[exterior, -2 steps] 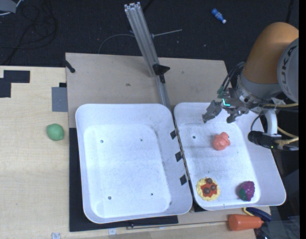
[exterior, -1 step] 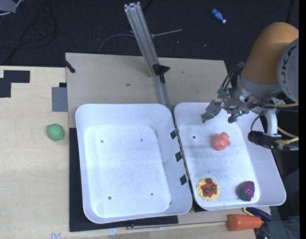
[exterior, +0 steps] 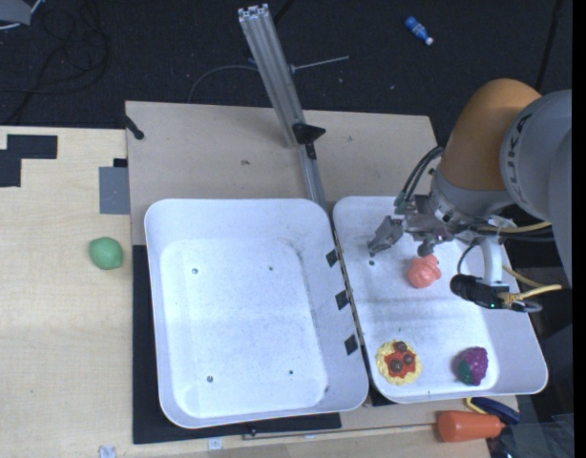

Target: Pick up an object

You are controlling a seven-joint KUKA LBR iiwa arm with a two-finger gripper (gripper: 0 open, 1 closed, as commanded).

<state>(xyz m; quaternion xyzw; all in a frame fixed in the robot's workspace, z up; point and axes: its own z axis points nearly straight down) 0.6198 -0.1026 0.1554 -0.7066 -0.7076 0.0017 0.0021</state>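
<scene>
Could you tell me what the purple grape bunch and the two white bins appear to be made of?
The purple grape bunch looks like moulded plastic toy food: uniform colour, bumpy surface, slight sheen. The left bin and right bin look like thin formed plastic with a matte, faintly speckled finish and rounded rims; the exact material is uncertain.
</scene>
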